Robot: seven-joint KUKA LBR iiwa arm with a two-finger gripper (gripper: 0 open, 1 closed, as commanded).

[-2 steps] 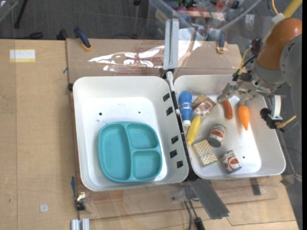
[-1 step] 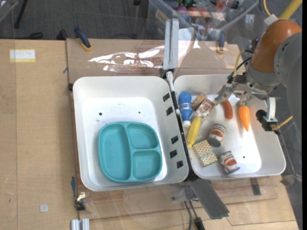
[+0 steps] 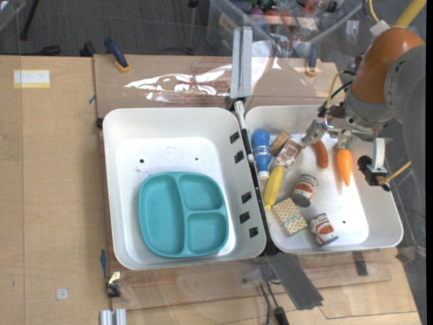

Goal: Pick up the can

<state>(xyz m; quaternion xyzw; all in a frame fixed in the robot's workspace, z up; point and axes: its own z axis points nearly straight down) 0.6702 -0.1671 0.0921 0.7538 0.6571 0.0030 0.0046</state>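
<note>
Wooden bench (image 3: 47, 181), two white bins. Right bin (image 3: 385, 232) crowded: can (image 3: 305, 189) mid-bin, second can (image 3: 323, 229) at 5 o'clock near front rim. Gripper (image 3: 330, 131) over bin's 12 o'clock edge; grip state: can't tell. Left bin (image 3: 122, 134) has teal tray (image 3: 183, 213).

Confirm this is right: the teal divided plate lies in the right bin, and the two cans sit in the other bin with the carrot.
Not quite. The camera view shows the teal divided plate in the left bin, not the right one. The rest holds: both cans sit in the other bin with the carrot.
</note>
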